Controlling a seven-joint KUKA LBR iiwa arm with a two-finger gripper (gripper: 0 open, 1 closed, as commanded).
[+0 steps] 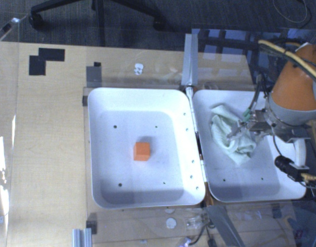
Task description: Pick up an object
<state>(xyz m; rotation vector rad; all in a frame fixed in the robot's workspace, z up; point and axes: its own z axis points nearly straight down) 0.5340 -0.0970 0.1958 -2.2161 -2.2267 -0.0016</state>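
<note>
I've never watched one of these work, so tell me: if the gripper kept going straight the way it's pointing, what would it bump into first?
Probably the crumpled pale cloth in the right bin. The gripper points at it and looks to be right at its edge, though depth is hard to judge from above.

Arm (297, 94) at right of frame: rounded orange band over grey wrist; yellowish hose and thin dark cables routed alongside; small metal gripper (244, 130) fitted.
</note>
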